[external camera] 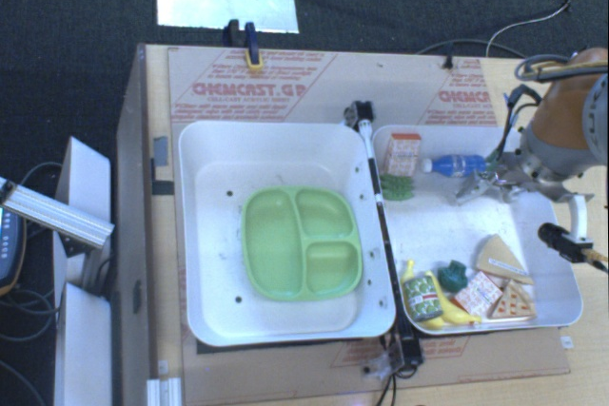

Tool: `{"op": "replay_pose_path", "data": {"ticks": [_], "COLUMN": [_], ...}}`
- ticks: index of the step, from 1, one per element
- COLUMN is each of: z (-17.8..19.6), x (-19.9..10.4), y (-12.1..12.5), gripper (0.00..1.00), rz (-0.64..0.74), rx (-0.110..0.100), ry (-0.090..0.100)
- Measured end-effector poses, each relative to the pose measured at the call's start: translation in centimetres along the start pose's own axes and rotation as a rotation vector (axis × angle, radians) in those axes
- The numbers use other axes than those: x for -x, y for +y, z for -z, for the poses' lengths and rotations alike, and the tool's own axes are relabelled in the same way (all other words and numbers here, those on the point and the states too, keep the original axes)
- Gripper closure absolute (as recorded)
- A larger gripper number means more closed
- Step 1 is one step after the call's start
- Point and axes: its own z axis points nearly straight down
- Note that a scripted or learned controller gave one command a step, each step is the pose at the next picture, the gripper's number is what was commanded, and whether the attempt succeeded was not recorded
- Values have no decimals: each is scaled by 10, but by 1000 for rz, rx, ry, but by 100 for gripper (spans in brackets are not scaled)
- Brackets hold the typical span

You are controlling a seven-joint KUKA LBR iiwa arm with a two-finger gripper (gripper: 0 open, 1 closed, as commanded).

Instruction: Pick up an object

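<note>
My gripper (487, 185) hangs over the back right part of the right bin (571, 304). It is open, with nothing between its fingers. A blue bottle (455, 165) lies just to its left, cap end close to the fingertips. Further left stand a small orange-and-white carton (402, 153) and a green leafy item (398, 188). At the bin's front lie a cheese wedge (502, 256), a red-and-white box (479, 292), a waffle-patterned slice (515, 302), a dark green piece (454, 276), a green can (424, 292) and a banana (447, 319).
The left bin (205, 204) holds a green divided plate (303, 242). A black-and-white divider (376, 195) runs between the bins. The grey arm with its orange band (561, 114) reaches in from the right, with a black part (566, 242) over the right bin's rim.
</note>
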Motion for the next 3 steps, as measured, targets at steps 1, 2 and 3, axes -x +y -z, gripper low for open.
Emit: {"op": "replay_pose_path", "data": {"ticks": [1, 2, 3], "z": [0, 0, 11], "x": [-2, 0, 0], "y": [-6, -6, -5], "gripper": [0, 0, 100], "rz": [-1, 0, 1], "rx": [0, 1, 4], "ry": [0, 0, -1]}}
